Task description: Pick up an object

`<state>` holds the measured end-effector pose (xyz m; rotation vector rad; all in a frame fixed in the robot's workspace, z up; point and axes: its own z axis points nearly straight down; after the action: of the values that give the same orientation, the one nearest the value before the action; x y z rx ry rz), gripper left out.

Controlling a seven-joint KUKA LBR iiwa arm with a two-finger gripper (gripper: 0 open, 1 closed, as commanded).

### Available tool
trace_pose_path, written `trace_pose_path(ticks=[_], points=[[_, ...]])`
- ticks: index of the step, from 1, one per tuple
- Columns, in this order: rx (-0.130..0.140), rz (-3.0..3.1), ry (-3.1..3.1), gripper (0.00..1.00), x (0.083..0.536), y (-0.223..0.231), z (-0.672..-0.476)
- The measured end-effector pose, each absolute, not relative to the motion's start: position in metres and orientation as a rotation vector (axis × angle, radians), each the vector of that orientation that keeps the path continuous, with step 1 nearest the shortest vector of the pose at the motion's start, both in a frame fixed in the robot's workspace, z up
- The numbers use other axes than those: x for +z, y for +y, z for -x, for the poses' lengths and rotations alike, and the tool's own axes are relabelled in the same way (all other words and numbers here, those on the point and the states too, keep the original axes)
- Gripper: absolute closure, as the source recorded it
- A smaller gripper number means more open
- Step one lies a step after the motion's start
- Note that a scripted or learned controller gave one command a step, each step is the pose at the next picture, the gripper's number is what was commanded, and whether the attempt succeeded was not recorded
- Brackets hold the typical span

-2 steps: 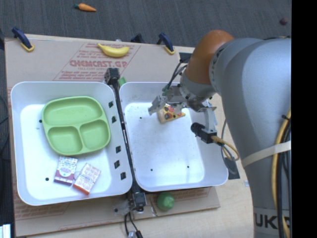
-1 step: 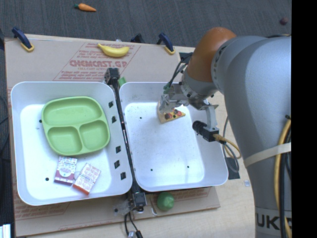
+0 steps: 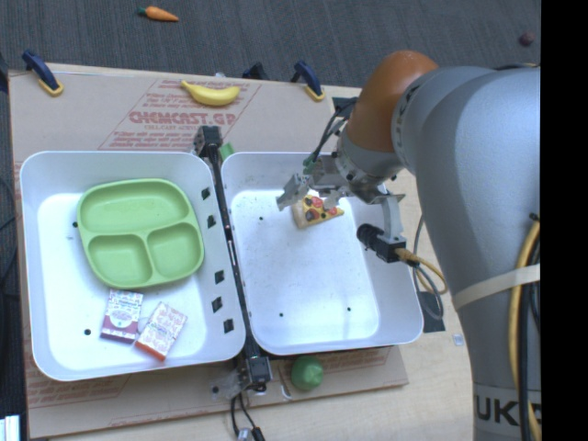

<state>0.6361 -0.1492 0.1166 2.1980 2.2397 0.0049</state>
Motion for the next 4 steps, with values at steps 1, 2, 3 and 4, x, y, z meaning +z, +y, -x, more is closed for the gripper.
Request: trace_pose_path(ticks=[1, 2, 3, 4], points=[[0.006, -2.193, 2.244, 1.00, 0.127, -0.149, -0.637], [0.006, -2.192, 2.245, 0.00, 0.127, -0.149, -0.637], [0.006, -2.216, 2.224, 0.00, 0.097, -0.209, -0.659], [0.012, -2.209, 2.231, 1.00, 0.108, -0.207, -0.661]])
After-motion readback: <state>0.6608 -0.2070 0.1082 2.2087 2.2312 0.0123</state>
